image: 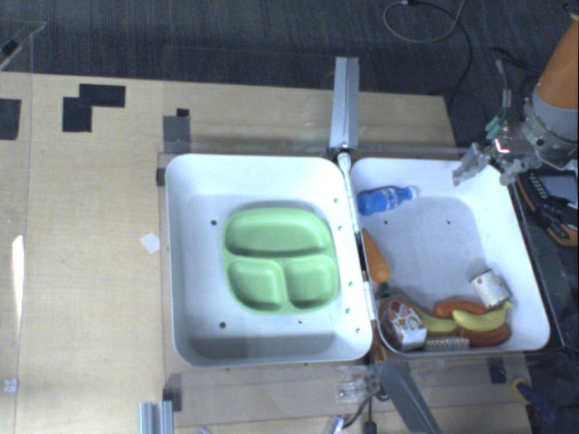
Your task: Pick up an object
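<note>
My gripper (486,167) hangs over the far right corner of the right bin (443,233), its fingers spread apart with nothing between them. A blue bottle (385,199) lies on its side at the bin's far left, well to the left of the gripper. An orange carrot (375,260) rests along the left wall. Along the near wall sit a yellow banana (479,316), a red sausage (478,336), a small silver can (489,287) and a round printed packet (403,322).
The left bin (194,242) holds a green divided plate (280,258). A metal post (345,107) stands behind the divider between the bins. Cables and dark gear (552,206) lie off the right bin's right side.
</note>
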You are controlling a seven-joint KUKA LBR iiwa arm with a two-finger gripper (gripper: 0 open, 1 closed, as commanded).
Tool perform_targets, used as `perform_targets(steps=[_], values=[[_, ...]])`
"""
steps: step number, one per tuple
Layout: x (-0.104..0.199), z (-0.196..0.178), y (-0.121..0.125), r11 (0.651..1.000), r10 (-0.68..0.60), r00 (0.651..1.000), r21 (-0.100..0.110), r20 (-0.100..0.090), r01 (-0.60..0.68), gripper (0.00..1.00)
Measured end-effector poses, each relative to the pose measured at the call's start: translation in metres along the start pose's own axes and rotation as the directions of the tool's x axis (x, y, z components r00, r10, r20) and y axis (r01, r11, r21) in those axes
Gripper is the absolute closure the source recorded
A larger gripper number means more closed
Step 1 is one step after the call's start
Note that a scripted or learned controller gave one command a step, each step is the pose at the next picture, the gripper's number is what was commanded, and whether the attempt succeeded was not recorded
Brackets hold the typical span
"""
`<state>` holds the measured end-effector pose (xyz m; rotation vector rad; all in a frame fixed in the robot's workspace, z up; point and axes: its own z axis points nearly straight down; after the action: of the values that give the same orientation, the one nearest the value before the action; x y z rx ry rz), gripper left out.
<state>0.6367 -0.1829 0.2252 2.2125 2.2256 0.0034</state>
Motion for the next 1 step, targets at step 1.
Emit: perform_targets(steps=[1], values=[[0.001, -0.0123, 0.002, 1.0, -0.007, 1.0, -0.006, 0.002, 0.007, 1.0]])
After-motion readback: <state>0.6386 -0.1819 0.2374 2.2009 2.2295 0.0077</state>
